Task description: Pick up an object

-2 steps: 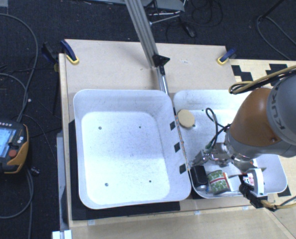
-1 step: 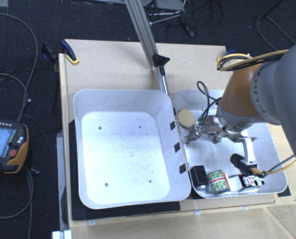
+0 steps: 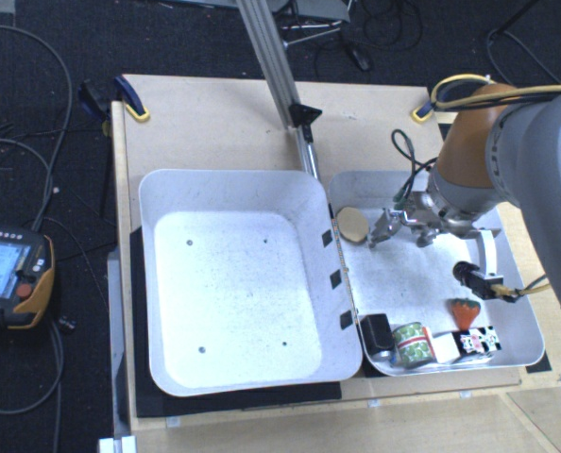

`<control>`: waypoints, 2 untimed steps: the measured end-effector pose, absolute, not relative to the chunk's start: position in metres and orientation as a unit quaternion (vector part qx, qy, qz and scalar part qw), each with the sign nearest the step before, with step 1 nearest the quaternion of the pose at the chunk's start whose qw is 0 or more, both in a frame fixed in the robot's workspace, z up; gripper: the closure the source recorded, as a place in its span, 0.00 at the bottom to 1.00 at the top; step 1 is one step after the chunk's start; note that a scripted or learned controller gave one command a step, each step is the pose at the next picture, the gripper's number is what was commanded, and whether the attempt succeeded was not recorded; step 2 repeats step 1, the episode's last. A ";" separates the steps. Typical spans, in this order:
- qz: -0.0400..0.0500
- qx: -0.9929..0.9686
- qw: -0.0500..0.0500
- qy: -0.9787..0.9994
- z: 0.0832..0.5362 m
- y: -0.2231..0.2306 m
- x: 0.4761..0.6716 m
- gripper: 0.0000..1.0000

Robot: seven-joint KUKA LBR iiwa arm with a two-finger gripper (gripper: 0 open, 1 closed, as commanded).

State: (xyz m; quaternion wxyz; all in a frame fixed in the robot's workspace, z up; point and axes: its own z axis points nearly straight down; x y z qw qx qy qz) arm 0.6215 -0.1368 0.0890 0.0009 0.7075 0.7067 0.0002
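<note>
**While the jaws hang over the right bin, every object lies on the bin floor**

Where the arm (image 3: pixel 535 159) reaches in from the right, the jaws sit low over the back-left part of the right bin (image 3: pixel 403 291). They're spread apart, with bare bin floor showing between them, gripping nothing.

- Closest object: tan round piece (image 3: pixel 353 224), flat on the floor against the bin's left wall, just beside the nearer fingertip. Can't tell if they touch.
- The other objects are lined up along the front wall, well apart from the jaws.
  - black block (image 3: pixel 376 331) in the front-left corner
  - green-labelled can (image 3: pixel 411 343) right next to the block
  - white block (image 3: pixel 444 347) against the can's other side
  - black-and-white patterned box (image 3: pixel 479 343) at the right end of the row
  - red strawberry-shaped piece (image 3: pixel 466 312) just behind the white block and the patterned box

The left bin (image 3: pixel 233 291) sits alongside, edges meeting in the middle, both on the counter (image 3: pixel 214 121). A handheld controller (image 3: pixel 7 276) with a lit screen lies on the floor, far left.
</note>
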 end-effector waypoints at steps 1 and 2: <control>0.000 0.708 0.001 0.707 0.088 -0.180 0.666 0.00; 0.000 0.708 0.001 0.707 0.088 -0.180 0.666 0.00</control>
